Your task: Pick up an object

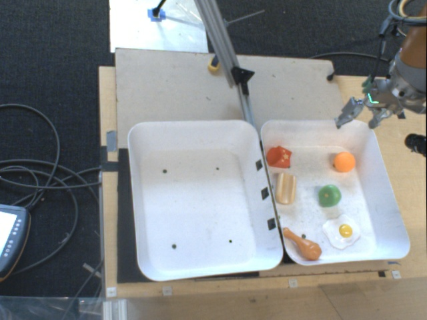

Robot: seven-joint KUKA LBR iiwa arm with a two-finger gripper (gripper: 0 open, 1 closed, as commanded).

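The right bin (381,179) holds several toy foods: a red piece (279,157), an orange ball (343,162), a tan roll (285,187), a green round piece (329,195), a fried egg (342,232) and an orange drumstick (301,243). My gripper (363,113) hangs above the bin's far right corner, its two fingers spread apart with nothing between them. It is up and to the right of the orange ball, well clear of it.
The left bin (143,179) lies beside the right one, their rims meeting in the middle. A grey pole (217,29) slants across the bench from the top. Cables (40,172) and a tablet (10,235) lie on the floor at left.
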